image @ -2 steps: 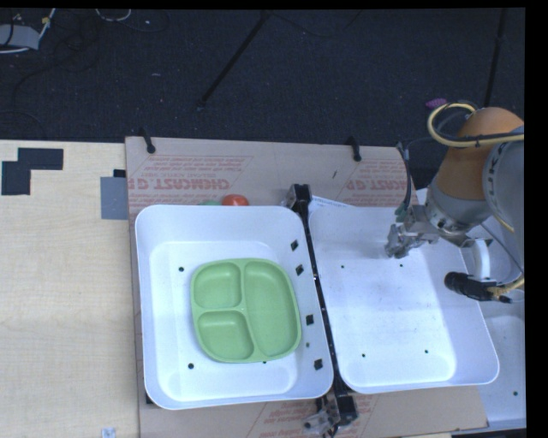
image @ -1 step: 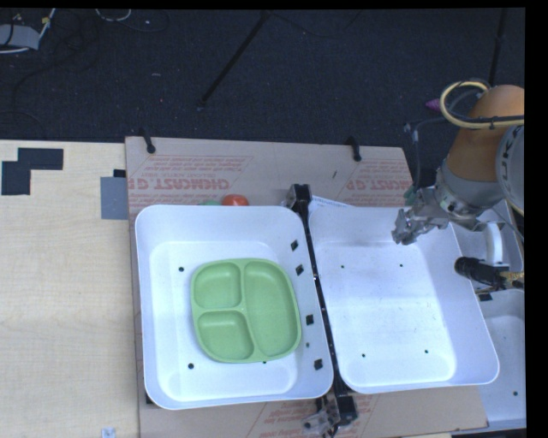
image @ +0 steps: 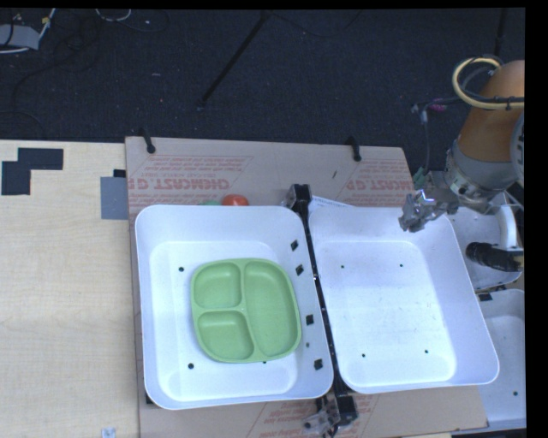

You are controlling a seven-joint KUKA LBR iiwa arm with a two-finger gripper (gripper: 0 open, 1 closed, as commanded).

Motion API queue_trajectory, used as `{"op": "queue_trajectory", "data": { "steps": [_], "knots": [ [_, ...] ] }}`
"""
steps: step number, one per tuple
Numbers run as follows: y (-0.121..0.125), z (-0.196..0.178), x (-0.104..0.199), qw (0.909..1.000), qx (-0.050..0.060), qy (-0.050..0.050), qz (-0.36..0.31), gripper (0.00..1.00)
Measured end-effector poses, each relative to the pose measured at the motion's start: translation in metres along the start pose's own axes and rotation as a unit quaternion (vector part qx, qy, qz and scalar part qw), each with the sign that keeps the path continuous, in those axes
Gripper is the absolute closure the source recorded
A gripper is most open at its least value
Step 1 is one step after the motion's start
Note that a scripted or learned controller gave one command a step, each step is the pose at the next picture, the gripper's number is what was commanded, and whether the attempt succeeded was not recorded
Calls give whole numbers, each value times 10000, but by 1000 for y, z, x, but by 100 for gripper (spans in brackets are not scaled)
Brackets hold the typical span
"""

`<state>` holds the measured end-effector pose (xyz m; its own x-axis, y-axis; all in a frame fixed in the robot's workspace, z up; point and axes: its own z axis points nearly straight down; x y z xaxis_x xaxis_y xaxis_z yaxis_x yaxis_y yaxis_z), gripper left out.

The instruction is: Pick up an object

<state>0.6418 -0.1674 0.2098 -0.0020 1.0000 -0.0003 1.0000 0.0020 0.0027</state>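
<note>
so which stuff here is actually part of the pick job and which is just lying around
Part of the job:
- green divided plate, lying in the left bin
- pincer, over the far right corner of the right bin

Just lying about:
- small red-orange thing behind the left bin, on the cardboard
- cables on the dark floor

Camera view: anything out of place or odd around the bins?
One thing: a small orange-red object lies outside the bins, on the cardboard just behind the left bin's back rim, partly hidden by it. The green divided plate lies flat in that bin, slightly rotated. The gripper hangs over the right bin's back right corner.
</note>
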Motion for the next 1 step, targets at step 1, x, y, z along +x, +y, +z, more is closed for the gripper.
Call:
{"op": "queue_trajectory", "data": {
  "steps": [1],
  "knots": [
    [0, -24, -1, 10000, 8, 1, -2, 100]
  ]
}}
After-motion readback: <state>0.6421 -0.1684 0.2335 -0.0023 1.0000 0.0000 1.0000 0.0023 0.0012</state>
